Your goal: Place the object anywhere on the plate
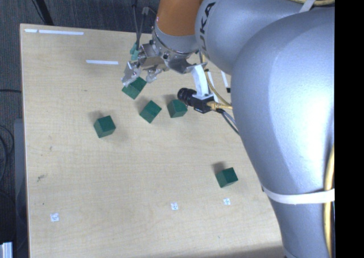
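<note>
Although no plate can be made out on the wooden bench, the arm's reach points to one cube as the object of the moment.

Tool: the tool hangs low at the far middle of the bench, under the orange band of the arm, its metal fingers pointing down and to the left.
Tool state: a green cube sits right at the fingertips, tilted on a corner; the fingers look closed around its top, but the contact is small and partly hidden, so I cannot tell whether it is truly gripped or only touched.
Task's thing: that tilted cube, at the tool's tip, is likely the object to carry; its slant suggests it is being lifted or tipped rather than lying flat.
Other cubes: a second cube and a third cube lie just beside each other near the tool; a fourth cube sits apart to the left; a fifth cube lies well apart toward the near right.
Cabling: a black connector hangs off the wrist close above the third cube.
Progress: early, by my judgement, with placing not yet done.
</note>
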`<act>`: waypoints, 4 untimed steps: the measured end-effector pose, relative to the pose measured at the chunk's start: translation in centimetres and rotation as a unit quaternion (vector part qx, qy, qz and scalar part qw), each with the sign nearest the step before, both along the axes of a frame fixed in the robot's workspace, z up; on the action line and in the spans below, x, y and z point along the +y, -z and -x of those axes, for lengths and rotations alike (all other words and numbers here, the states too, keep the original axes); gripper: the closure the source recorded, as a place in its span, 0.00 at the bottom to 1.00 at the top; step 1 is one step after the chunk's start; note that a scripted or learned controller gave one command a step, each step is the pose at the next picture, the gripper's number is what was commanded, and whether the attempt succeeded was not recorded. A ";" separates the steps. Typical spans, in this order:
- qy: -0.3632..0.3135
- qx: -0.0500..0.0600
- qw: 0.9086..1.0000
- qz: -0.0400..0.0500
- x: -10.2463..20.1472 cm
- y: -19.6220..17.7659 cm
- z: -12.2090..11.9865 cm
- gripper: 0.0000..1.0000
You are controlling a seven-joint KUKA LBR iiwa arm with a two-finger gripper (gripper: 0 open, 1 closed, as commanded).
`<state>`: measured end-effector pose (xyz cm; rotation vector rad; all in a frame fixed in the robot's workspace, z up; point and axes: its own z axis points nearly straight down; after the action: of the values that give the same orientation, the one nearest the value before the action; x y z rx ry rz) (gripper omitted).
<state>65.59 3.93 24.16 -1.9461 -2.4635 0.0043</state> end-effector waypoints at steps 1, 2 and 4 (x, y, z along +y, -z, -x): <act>0.100 0.002 0.995 0.000 -5.9 4.0 0.7 1.00; 0.125 0.000 0.992 0.000 -12.5 5.1 0.0 1.00; 0.116 0.001 0.993 0.000 -6.7 5.1 0.8 1.00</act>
<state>64.77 -2.81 19.01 -2.2182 -2.2189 0.0067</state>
